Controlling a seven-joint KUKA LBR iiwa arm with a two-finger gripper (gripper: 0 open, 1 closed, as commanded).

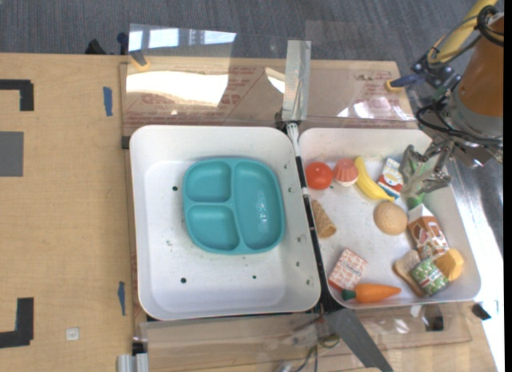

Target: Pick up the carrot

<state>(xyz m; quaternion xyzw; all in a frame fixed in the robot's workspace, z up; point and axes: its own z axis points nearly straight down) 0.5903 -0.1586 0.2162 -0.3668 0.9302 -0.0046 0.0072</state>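
Your gripper (422, 172) hung over the right bin's (470, 286) far corner, away from the target; I couldn't tell how it was set. The carrot (373, 291) lay against that bin's near wall, beside a small carton (348, 267). The left bin (152, 202) held a teal plate (234, 205).
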